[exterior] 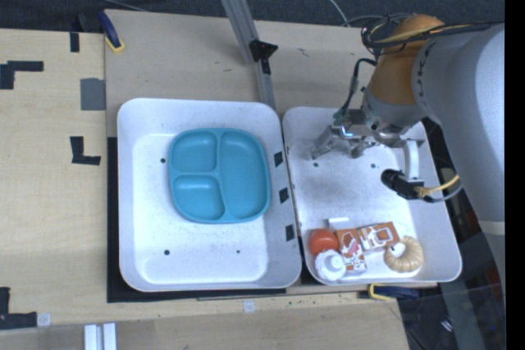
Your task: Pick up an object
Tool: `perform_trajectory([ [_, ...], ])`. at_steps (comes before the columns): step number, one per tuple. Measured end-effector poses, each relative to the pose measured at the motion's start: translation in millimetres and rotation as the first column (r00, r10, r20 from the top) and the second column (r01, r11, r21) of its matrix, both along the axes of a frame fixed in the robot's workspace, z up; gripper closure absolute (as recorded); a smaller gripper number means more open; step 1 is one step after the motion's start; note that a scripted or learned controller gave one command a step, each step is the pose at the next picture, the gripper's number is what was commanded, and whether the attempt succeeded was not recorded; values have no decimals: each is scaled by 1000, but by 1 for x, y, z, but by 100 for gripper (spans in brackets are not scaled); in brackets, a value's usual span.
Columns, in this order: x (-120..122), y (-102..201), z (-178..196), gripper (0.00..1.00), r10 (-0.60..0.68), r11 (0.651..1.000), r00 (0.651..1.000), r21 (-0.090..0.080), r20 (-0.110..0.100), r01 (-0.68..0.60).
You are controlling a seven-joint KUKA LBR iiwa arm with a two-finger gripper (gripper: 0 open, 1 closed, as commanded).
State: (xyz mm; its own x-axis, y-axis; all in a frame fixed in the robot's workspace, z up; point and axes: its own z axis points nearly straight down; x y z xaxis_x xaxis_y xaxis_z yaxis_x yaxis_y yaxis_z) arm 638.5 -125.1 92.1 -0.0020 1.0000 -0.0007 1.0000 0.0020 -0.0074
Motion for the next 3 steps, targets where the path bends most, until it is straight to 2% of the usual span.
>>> perform_trajectory([
  [1,2,1,14,100,2,1000,1000,0,5,-2],
  [2,-1,0,77,100,0,1000,1000,0,13,0],
  [3,1,4,120,100,0,1000,1000,1,10,0],
])
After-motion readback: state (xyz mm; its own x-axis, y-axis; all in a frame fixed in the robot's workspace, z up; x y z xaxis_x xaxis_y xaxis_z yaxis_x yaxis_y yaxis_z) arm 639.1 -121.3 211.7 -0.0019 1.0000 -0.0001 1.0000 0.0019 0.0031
